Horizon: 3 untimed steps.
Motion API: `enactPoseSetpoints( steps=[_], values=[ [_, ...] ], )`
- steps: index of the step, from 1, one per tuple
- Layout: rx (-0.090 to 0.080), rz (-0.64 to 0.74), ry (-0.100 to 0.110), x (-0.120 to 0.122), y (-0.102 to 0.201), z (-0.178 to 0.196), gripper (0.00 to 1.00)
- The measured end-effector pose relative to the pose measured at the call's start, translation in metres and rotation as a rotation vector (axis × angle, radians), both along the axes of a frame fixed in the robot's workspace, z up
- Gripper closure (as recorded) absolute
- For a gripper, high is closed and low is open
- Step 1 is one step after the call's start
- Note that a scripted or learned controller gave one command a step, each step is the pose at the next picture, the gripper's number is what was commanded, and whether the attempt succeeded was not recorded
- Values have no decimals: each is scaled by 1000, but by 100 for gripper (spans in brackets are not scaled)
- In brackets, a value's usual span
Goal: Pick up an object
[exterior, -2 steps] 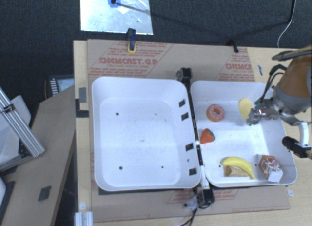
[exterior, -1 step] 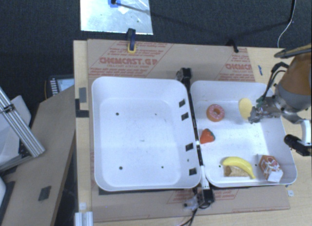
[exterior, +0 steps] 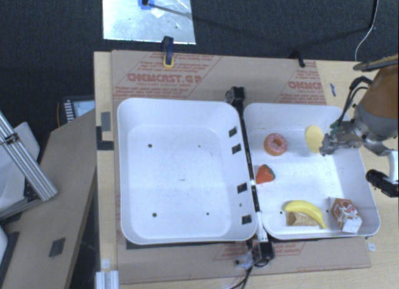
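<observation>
The right bin (exterior: 349, 175) holds a pink-orange donut (exterior: 275, 144), a yellow lemon-like object (exterior: 313, 137), a red strawberry-like piece (exterior: 265, 174), a banana (exterior: 305, 210) lying on a tan slice (exterior: 302, 219), and a small red and white box (exterior: 345, 215). My gripper (exterior: 329, 146) hangs over the bin's far right part, just right of the yellow object and close to it. I see nothing between its fingers.
The left bin (exterior: 181, 175) lies beside the right one, with black clips (exterior: 240, 150) along the shared wall. Both stand on a cardboard sheet (exterior: 187, 75). A metal plate (exterior: 148, 7) lies beyond the bench. The arm (exterior: 380, 110) enters from the right.
</observation>
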State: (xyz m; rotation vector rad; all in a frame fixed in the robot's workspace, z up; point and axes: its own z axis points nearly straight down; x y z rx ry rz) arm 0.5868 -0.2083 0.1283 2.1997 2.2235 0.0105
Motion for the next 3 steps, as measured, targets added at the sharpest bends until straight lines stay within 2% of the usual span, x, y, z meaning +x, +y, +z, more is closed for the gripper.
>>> enactPoseSetpoints(
  steps=[3],
  values=[
    [-3, 7, -9, 3, -1, 32, 100]
  ],
)
